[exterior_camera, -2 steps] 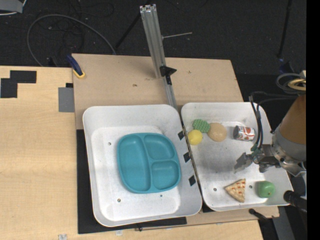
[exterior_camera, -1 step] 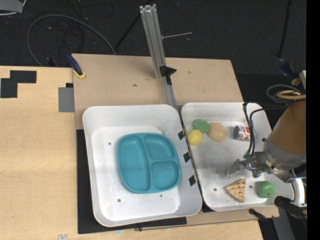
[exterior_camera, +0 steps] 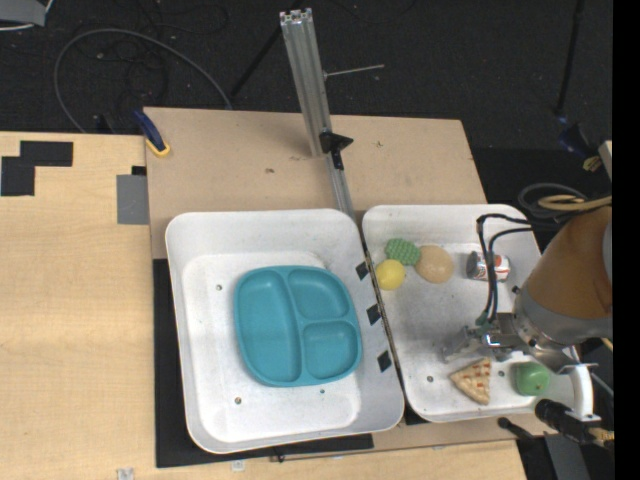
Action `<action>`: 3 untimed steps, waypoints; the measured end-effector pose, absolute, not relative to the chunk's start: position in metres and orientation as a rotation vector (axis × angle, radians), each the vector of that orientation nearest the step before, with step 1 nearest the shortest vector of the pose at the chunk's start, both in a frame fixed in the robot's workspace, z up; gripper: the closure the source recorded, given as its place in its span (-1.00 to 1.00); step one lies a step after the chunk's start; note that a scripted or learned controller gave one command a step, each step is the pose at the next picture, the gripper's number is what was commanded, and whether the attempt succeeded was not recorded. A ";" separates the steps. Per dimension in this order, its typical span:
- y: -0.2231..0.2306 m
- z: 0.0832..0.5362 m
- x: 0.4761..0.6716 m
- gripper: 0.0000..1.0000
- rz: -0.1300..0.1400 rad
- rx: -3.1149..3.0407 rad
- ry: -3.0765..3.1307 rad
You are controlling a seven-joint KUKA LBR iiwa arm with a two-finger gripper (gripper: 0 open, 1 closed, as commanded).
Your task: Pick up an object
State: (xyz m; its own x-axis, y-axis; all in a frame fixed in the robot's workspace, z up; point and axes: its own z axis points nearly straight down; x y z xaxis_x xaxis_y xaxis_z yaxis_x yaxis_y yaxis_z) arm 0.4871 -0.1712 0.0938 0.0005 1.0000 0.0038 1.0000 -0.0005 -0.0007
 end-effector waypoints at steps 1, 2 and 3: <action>-0.166 0.106 0.490 1.00 -0.019 -2.213 -2.216; -0.177 0.157 0.494 1.00 -0.001 -2.223 -2.224; -0.175 0.220 0.494 1.00 -0.003 -2.222 -2.226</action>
State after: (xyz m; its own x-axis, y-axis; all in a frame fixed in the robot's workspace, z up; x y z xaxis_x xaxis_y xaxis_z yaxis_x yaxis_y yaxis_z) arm 0.4935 -0.1747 0.2198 -0.0021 1.0000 -0.0011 1.0000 0.0021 0.0038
